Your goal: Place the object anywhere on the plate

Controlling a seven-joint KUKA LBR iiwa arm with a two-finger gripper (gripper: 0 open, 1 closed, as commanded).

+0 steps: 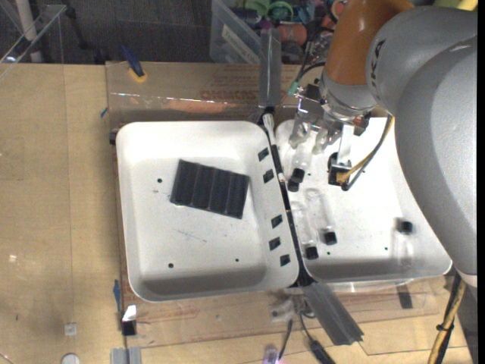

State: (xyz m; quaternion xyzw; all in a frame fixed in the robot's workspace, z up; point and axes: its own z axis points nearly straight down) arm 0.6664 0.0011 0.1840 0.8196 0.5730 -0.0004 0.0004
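Note:
The plate (210,188) is a dark, ridged rectangle lying flat in the left bin (151,241), slightly tilted. My gripper (314,152) hangs over the far left corner of the right bin (371,249), close to the divider between the bins and well right of the plate. A small black piece (296,176) lies just below the gripper, next to the divider. I cannot tell whether the gripper touches it. Two more small black pieces (329,236) lie further forward, and another one (404,226) sits near the right side.
Black clips (275,221) line the divider between the bins. The big grey arm with its orange band (360,21) covers the upper right. A crate of coloured toys (280,6) stands behind the bins. Bare wooden bench (53,203) lies to the left.

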